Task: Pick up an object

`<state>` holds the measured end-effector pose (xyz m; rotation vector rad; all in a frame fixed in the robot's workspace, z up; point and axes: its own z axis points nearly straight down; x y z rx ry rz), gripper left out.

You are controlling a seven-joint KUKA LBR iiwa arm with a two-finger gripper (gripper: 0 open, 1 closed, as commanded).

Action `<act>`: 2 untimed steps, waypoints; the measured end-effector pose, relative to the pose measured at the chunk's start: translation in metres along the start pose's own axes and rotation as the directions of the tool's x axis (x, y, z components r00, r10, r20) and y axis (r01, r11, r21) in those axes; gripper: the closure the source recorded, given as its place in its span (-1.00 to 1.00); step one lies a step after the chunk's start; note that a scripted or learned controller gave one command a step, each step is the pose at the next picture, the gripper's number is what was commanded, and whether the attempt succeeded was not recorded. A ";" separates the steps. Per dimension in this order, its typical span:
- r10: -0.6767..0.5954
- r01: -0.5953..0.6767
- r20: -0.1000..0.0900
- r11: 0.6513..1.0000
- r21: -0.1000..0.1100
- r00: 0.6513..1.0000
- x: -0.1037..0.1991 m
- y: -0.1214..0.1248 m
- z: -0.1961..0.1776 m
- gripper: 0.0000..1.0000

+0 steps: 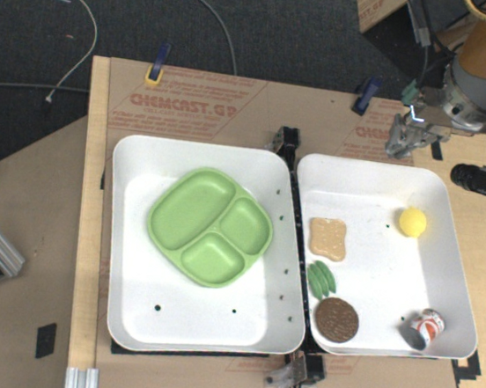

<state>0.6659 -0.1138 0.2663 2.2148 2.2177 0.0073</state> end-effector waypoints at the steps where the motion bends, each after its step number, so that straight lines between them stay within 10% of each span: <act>1: -0.001 0.001 -0.003 1.000 0.012 1.000 0.036 -0.023 0.005 1.00; 2: -0.003 0.003 -0.004 1.000 0.013 1.000 0.084 -0.057 0.008 1.00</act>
